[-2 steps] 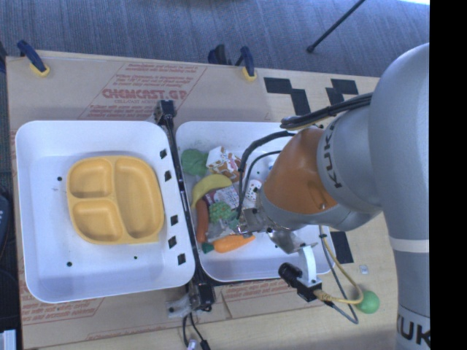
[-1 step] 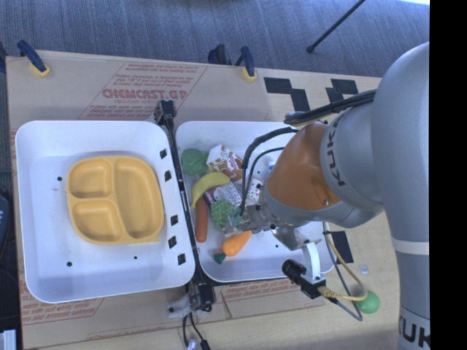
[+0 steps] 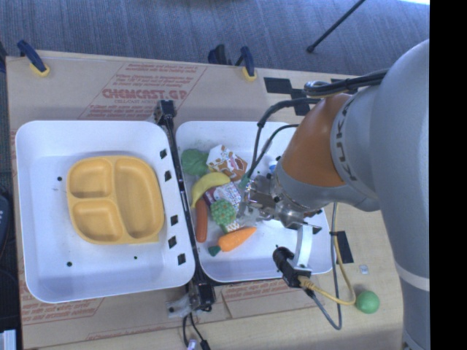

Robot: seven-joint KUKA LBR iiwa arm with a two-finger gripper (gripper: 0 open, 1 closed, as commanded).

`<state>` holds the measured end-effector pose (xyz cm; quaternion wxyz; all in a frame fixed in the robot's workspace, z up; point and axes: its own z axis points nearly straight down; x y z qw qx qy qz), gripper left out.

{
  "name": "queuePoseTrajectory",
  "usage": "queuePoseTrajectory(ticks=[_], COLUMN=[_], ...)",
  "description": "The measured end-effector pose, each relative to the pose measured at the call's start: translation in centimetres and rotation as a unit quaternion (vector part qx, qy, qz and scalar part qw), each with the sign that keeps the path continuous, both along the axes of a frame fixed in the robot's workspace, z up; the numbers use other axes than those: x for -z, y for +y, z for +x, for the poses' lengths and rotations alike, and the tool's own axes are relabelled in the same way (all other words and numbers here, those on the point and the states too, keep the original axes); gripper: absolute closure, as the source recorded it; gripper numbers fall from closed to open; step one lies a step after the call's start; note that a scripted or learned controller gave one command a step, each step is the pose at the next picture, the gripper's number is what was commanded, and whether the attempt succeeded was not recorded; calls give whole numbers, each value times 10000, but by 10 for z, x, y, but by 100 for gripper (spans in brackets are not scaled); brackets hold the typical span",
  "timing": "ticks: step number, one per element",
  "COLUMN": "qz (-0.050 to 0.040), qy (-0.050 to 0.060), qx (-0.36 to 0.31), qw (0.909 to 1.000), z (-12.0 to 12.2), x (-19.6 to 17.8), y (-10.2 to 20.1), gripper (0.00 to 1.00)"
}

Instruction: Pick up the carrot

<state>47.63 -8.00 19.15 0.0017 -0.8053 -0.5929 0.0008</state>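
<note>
— One carrot (image 3: pixel 238 238) to fetch, and it lies on the floor of the right bin (image 3: pixel 241 268), orange body slanting up to the right, green tip toward the bin's near left corner. It sits just below and a little left of the gripper (image 3: pixel 252 199), close by but not between anything that I can see.

— So is it held?

— Not as far as I can judge. It looks flat on the bin floor. Whether the gripper is spread or closed I cannot tell; the wrist and cables crowd that spot.

— What lies around it?

— Left of the gripper, a strawberry-like green and red piece (image 3: pixel 222 211), a banana (image 3: pixel 208 184) above that, a long orange-red piece (image 3: pixel 201 221) along the bin's left wall, a green leafy thing (image 3: pixel 193 161) and a printed packet (image 3: pixel 227 162) farther up. Well beyond, to the left, a yellow divided plate (image 3: pixel 115 198) rests in the left bin (image 3: pixel 44 268).

— Progress, then?

— Early, I would say. The arm is over the right bin near the pile; reaching the carrot, closing and lifting all remain.
</note>
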Motion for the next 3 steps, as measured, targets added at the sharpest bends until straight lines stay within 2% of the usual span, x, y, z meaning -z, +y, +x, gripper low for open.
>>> queuePoseTrajectory(ticks=[1,2,3], qz=[1,13,1], qy=[1,0,-1], qx=[0,-3595,-314], qw=[10000,9331,9995], z=[0,0,-1], x=[0,100,100], y=[0,-34,-36], gripper=[0,0,0])
